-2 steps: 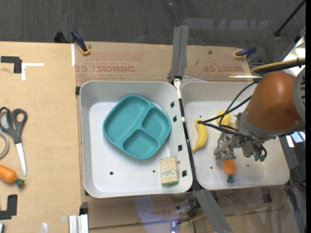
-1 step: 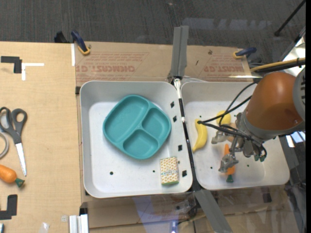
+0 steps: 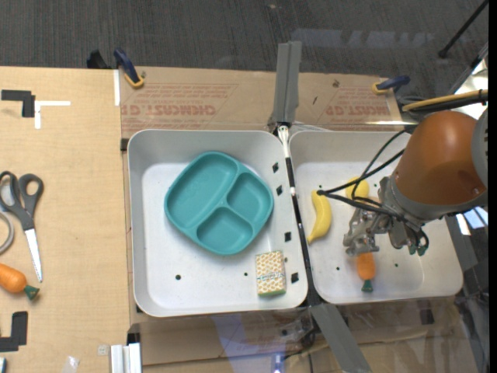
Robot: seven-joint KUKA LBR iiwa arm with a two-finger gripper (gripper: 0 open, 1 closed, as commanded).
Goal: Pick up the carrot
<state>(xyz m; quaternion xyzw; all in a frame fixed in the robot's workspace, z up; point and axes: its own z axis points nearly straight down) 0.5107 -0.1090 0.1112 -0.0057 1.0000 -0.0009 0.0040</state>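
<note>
While the arm hangs over the right bin (image 3: pixel 435 286), I see its gripper (image 3: pixel 363 243) sitting directly above the top end of the carrot (image 3: pixel 365 269), which lies near the front of that bin with its green tip (image 3: pixel 367 287) pointing toward the front wall. From this slanted angle I cannot tell whether the tool is released or clenched, and nothing shows the carrot actually caught in it, so I treat the carrot as lying free on the bin floor.

My main worry is a bad grip. Since the tool seems to sit over the thick end and not the middle, a closure there could squeeze the tapered body out forward and send it sliding toward the front wall, where it is harder to reach. If the descent is too shallow, the tool may close on air; too deep, and it may press into the bin floor.

A banana (image 3: pixel 320 216) lies to the carrot's left, close to the divider between the bins, and a second yellow thing (image 3: pixel 359 189) shows partly behind the cables (image 3: pixel 365 179). I judge either could be nudged if the wrist swings. Another carrot-like thing (image 3: pixel 12 279) rests on the bench far left beside the scissors (image 3: pixel 23 216), well away.
</note>
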